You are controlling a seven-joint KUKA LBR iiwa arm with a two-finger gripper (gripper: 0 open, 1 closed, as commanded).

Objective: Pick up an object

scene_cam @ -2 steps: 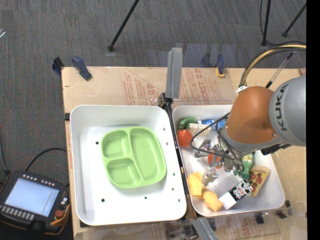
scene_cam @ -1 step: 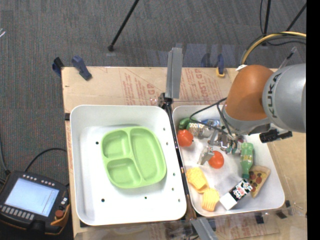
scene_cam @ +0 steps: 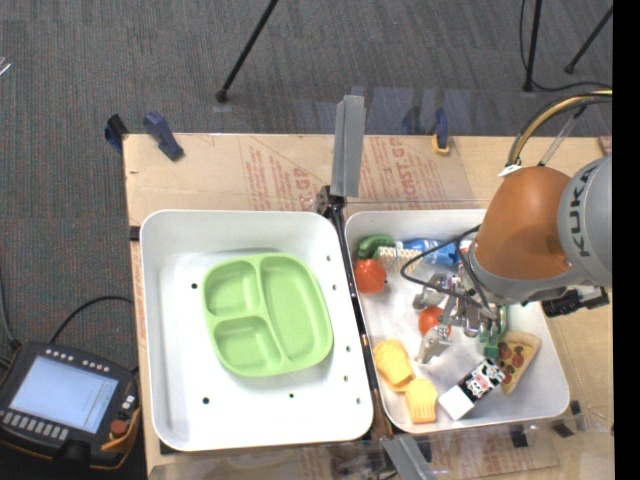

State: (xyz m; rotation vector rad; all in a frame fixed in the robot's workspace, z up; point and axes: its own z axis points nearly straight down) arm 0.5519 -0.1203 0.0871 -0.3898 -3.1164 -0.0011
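We see the gripper (scene_cam: 447,336) low in the right white bin (scene_cam: 545,393), just below-right of a small red round toy (scene_cam: 431,319); whether its jaws are wide or closed we cannot tell.

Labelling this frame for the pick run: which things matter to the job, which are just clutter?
Job:
hand, over the right bin
small red piece beside it
tomato
yellow pieces
pizza slice
black-and-white box

Lying about:
green divided plate in the left bin
teach pendant on the floor
blue clamps
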